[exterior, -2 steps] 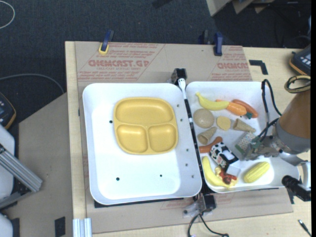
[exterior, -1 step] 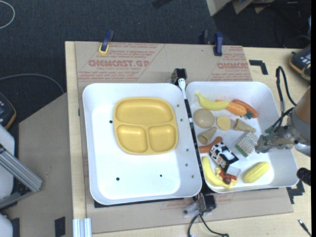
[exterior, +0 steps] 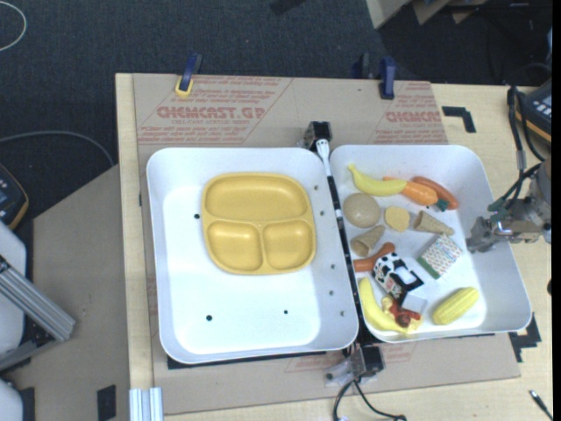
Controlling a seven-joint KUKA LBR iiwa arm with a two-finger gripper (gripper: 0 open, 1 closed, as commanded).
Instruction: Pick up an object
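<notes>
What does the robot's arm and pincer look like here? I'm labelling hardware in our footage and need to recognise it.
At the right edge, over the right bin's rim, sits the pincer: a small, pale grey metallic piece with a boxy body. Thin dark cables loop above it. Fine markings are too small to make out.

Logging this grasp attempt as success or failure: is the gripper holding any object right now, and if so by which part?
Nothing is held. The gripper sits at the right bin's right rim, apart from the toys, with nothing between its fingers.
</notes>
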